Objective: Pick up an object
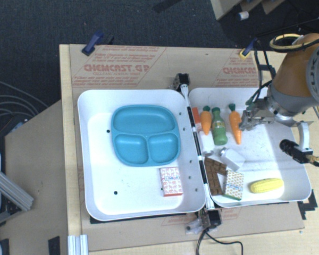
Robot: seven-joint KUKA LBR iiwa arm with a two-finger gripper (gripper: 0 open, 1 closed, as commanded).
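A: Where is the arm (297, 76)?
B: It reaches over the right bin (292, 195) from the far right corner. The gripper (248, 120) hangs low near the bin's far edge, just beside a carrot (235, 124).
A: Holding anything?
B: I cannot tell; whether it is wide or narrow doesn't show at this slant, and nothing is plainly in its grasp.
A: What else lies in that bin?
B: Along the far edge, a second carrot (206, 120) and a green bottle (219, 127), side by side. At the near edge, a corn cob (266, 185), a small packet (234, 184) and a brown bar (215, 173) by the left wall.
A: And the left bin (95, 195)?
B: A blue tray (145, 134) in the middle, and a small box (170, 181) toward the near right corner.
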